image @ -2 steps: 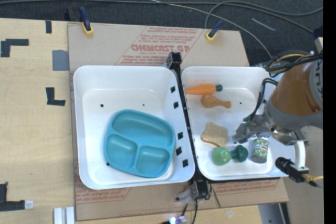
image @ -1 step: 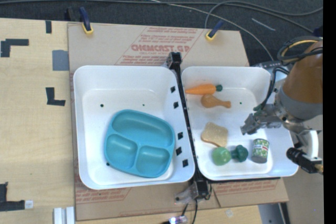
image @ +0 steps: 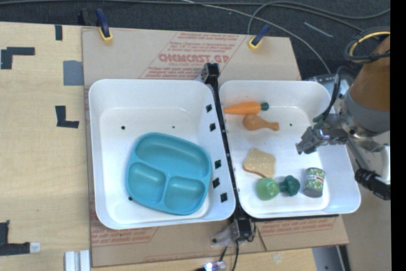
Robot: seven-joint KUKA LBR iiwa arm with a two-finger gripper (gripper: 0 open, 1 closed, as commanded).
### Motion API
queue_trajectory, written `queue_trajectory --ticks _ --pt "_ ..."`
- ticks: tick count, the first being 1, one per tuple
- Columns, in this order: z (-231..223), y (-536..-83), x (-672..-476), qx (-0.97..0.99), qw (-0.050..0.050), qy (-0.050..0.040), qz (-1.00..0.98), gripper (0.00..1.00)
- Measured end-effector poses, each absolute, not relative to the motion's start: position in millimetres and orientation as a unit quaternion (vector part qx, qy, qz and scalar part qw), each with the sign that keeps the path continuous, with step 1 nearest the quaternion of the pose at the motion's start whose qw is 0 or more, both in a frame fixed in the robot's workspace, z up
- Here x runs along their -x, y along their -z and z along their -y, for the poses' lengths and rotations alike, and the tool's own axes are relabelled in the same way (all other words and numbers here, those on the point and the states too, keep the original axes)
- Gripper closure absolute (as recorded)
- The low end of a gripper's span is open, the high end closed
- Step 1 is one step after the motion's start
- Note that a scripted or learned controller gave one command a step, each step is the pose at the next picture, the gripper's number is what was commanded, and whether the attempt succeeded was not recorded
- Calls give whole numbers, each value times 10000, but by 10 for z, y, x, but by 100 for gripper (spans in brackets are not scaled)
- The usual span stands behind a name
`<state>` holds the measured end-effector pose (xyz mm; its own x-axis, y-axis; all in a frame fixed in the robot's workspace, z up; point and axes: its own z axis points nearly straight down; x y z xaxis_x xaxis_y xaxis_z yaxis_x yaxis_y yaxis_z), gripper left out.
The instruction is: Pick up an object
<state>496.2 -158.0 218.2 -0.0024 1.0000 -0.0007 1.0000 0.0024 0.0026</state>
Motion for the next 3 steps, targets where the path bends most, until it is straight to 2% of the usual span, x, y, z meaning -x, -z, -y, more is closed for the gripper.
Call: queue_trajectory --ticks 1,2,3 --pt "1478 -2688 -5004 -7060 21 -12 -7082 100" --pt "916 -2676 -5170 -7047 -4 -2 -7095 100" --pt "482 -2473 -5355 -7055 -8 9 -7087 100"
